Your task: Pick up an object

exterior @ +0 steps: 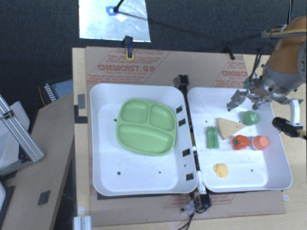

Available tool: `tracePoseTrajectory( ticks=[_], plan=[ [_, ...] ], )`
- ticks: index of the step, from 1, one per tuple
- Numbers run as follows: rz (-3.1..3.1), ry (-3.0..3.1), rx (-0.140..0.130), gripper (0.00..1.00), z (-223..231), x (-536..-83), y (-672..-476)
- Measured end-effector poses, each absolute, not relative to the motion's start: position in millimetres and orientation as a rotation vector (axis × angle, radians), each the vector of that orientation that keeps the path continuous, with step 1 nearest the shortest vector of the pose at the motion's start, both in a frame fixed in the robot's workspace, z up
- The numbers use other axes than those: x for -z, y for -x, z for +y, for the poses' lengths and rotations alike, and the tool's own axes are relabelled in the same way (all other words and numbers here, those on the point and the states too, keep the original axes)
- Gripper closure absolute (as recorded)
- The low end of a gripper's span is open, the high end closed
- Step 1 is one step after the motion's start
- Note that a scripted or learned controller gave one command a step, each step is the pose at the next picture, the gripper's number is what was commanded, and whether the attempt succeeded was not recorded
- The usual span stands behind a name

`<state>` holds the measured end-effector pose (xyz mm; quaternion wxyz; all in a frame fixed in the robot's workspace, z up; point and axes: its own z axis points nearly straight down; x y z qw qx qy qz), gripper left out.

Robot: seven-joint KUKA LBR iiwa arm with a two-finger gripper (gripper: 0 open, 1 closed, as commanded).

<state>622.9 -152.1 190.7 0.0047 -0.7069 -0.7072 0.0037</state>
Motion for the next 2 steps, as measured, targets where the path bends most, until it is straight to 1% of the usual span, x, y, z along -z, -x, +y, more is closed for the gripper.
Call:
tracePoseTrajectory(
  ticks=[1, 2],
  plan=[
    [-2.225, 2.219, 0.001, 0.00, -152, -199, -625.5],
    [-2.229, 2.216, 0.001, 0.00, -145, -154, -632.3]
  ],
)
